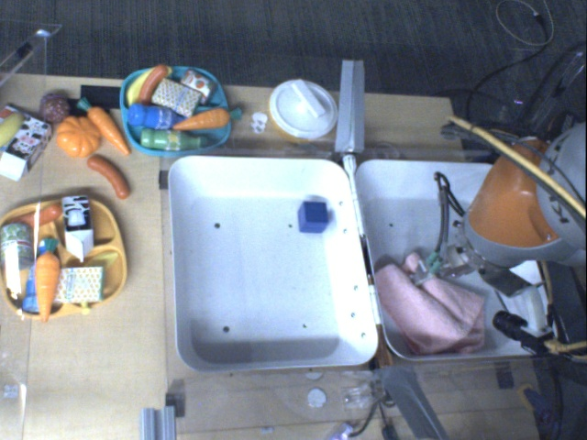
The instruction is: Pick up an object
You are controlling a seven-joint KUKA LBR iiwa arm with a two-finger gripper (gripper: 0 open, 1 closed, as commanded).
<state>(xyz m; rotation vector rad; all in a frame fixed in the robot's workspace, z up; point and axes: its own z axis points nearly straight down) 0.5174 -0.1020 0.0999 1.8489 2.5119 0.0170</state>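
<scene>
Pink cloth (431, 310) lies along the right bin's (404, 191) near edge; my gripper (438, 266) touches its top, grasp unreadable. Next I'd lift to test.

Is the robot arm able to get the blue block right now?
Probably yes. The blue block sits alone on the bare floor of the left bin, nothing over it. The gripper is low in the right bin over the pink cloth.

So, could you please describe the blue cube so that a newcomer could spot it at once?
Start at the two white bins side by side and take the left bin. The blue cube sits toward its upper right corner. It is small and dark blue, unlike the pink cloth in the other bin.
</scene>
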